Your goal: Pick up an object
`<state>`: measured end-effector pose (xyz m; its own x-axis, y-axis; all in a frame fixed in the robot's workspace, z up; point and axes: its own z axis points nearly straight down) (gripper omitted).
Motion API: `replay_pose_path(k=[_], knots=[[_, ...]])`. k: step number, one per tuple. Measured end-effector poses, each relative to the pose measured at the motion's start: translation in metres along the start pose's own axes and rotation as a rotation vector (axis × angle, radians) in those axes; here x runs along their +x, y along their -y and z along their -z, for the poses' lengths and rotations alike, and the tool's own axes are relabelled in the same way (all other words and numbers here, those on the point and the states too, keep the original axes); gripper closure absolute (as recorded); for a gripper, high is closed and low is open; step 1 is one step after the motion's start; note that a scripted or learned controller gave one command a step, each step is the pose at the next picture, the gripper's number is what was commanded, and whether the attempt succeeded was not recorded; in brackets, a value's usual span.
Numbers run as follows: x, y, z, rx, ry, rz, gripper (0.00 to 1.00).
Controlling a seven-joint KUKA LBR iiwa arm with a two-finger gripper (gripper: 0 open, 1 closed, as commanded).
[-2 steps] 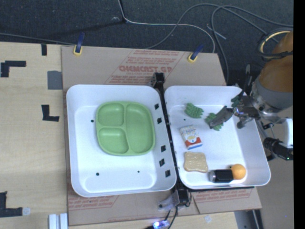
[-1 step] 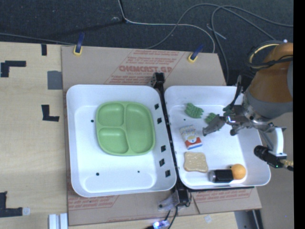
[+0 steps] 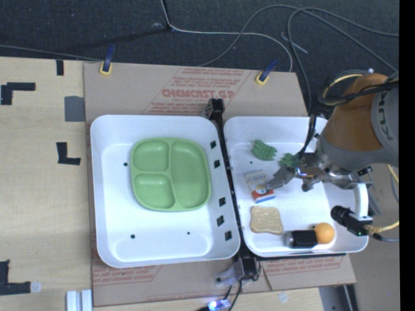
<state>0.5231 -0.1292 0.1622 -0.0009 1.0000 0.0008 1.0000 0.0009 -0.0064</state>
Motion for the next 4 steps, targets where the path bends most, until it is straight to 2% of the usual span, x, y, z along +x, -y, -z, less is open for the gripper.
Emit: replay_pose_path(k=[1, 2, 4], knots=[[0.007, 0.008, -0.049, 0.000, 0.000, 0.000, 0.00], [0.007, 0.007, -0.036, -0.003, 0.000, 0.001, 1.00], [-0.013, 0.007, 0.067, -0.011, 0.003, -0.001, 1.00]])
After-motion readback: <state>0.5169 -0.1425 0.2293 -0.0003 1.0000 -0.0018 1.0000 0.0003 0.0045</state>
